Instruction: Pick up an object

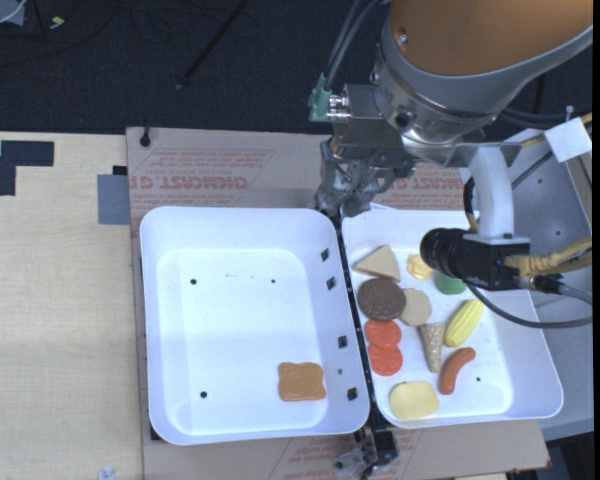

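Toy food pieces point(384, 299) are seen in the right bin point(540, 393), below the gripper point(348, 200) at the bins' far edge; its grip state cannot be told.

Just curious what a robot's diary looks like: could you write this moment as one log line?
task: pick up an object | gripper: above bins' far edge | left bin: toast slice | right bin: toy foods

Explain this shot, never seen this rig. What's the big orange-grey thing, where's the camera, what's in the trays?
One fixed camera looks down at a slant on a bench. The big shape is a robot arm reaching in from the right; its gripper hangs over the trays' far edge. Whether it holds anything can't be told. The left tray has one toast slice. The right tray holds toy food: a brown patty, corn, a sausage, tomato slices.
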`<action>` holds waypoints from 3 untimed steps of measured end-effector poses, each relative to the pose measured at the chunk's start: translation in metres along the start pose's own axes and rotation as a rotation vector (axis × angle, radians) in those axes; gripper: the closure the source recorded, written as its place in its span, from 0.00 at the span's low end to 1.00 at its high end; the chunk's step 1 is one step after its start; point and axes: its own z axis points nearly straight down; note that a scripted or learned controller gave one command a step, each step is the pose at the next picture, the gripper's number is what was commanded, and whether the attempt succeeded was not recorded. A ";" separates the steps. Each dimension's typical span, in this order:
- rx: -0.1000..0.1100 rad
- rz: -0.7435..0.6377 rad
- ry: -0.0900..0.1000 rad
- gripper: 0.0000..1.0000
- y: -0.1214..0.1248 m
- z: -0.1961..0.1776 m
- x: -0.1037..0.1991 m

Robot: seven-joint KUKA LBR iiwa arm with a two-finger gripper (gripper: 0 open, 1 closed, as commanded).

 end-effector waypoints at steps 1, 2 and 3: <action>0.011 0.008 -0.005 1.00 0.002 0.205 0.036; -0.015 0.004 0.008 1.00 -0.005 0.056 0.072; -0.006 0.005 0.002 1.00 -0.006 -0.001 0.071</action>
